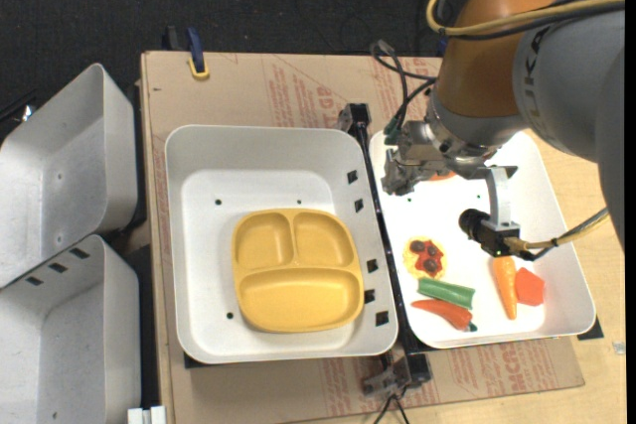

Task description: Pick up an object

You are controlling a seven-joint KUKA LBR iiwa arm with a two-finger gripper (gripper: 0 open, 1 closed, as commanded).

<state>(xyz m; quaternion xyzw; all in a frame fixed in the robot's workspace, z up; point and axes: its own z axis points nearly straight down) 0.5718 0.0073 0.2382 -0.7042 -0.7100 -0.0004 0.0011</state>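
we saw the gripper [412, 169] at the upper left of the right bin [571, 308], grip state unclear; the carrot [506, 286] lay lower right.

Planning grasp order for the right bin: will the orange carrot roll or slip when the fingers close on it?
The carrot tapers and looks smooth, so it may slip toward its thin end. It lies against an orange piece, which probably limits rolling.

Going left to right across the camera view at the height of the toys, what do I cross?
Left bin's wall → yellow divided tray → small pizza slice toy → green pepper → carrot → orange-red piece → right bin's rim.
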